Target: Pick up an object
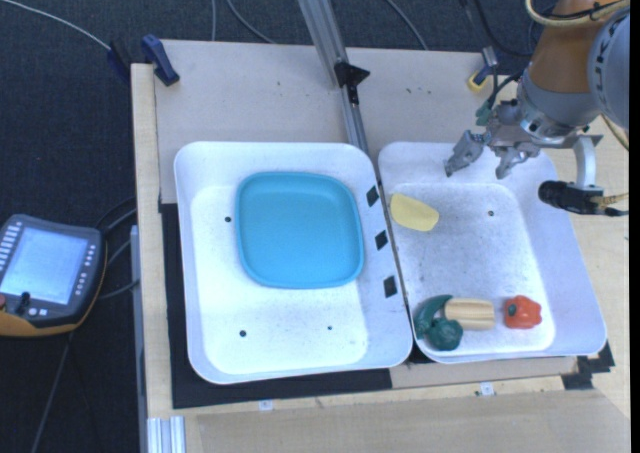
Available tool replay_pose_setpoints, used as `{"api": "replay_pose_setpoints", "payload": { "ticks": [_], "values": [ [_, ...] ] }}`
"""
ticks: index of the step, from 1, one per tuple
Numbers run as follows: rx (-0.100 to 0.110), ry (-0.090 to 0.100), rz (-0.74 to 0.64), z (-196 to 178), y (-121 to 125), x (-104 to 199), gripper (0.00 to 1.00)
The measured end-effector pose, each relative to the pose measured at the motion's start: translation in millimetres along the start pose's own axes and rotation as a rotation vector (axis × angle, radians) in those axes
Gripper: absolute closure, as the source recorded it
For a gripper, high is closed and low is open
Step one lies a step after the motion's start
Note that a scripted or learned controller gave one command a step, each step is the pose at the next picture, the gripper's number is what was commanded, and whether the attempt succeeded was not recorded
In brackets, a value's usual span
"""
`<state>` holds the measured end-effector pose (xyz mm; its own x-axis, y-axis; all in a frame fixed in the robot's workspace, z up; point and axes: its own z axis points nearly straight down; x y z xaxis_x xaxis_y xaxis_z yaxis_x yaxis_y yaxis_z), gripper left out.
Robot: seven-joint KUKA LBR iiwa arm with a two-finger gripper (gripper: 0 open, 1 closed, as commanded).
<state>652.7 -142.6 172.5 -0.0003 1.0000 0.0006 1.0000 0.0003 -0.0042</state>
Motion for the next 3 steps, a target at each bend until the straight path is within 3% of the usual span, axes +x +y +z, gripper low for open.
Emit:
{"api": "replay_pose_setpoints", "payload": {
  "ticks": [1, 2, 3],
  "values": [
    [0.001, 0.000, 0.000, 62, -4, -3, 0.00],
    [-0.004, -0.001, 0.000, 77, -4, -3, 0.00],
    [-0.006, -0.001, 0.000, 66, -3, -3, 1.00]
  ]
}}
